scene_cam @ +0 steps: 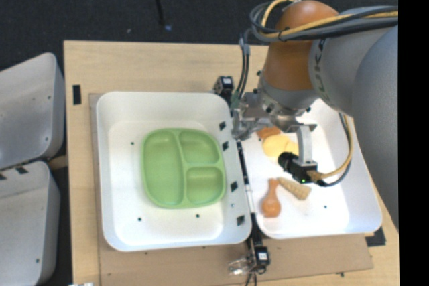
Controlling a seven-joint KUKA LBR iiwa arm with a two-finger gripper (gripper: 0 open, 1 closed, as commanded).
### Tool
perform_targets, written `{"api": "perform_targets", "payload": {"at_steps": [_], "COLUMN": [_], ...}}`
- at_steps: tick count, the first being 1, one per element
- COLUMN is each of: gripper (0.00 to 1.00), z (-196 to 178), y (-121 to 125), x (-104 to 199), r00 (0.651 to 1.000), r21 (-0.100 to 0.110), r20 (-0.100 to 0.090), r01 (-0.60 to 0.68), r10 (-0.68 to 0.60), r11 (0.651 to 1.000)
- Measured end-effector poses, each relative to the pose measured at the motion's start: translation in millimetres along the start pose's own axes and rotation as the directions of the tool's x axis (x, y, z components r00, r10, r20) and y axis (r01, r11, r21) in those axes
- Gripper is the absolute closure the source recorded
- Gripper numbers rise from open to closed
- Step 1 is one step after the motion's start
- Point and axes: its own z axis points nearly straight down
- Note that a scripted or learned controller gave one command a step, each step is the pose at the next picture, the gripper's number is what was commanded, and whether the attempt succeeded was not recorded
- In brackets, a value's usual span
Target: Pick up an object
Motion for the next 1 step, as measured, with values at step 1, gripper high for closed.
{"api": "perform_targets", "payload": {"at_steps": [1], "gripper": [1.00], "z": [3.0], "y": [10.0], "x": [52.4], "r00": [1.000], "r21": [0.000], "r20": [0.000], "r01": [0.000], "r10": [0.000], "r11": [1.000]}}
